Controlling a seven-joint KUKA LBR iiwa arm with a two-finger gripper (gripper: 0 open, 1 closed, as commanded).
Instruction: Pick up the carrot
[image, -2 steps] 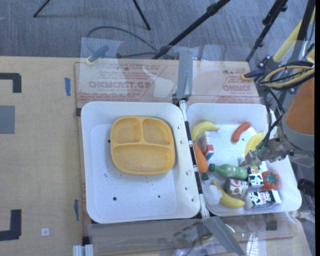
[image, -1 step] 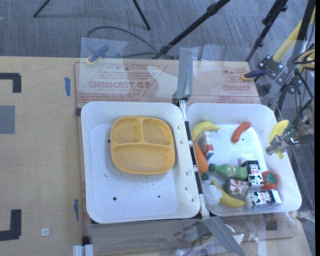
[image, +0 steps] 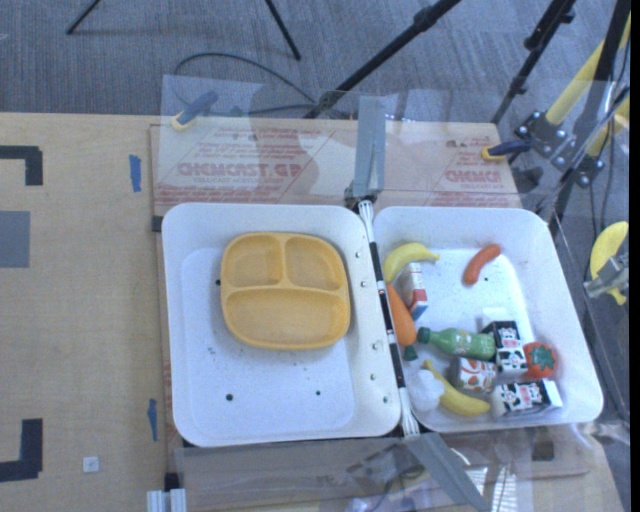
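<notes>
Against the right bin (image: 560, 300) left wall lies the carrot (image: 401, 316), just beside the green bottle (image: 457, 342), probably partly tucked under it. Fingers' state: cannot tell. Approach step pending; next I descend over carrot's bare middle.

L bin: yellow divided plate (image: 285, 290) | R bin: 2 bananas (image: 407, 257), green bottle (image: 457, 342), sausage (image: 481, 263), milk cartons (image: 510, 362)

1. Left bin (image: 190, 400): yellow divided plate (image: 285, 290) inside.
2. Right bin (image: 570, 330): carrot (image: 401, 315) along left wall, below a banana (image: 405, 257).
3. Green bottle (image: 458, 342), milk cartons (image: 510, 365), sausage (image: 481, 263), second banana (image: 460, 398) nearby.
</notes>
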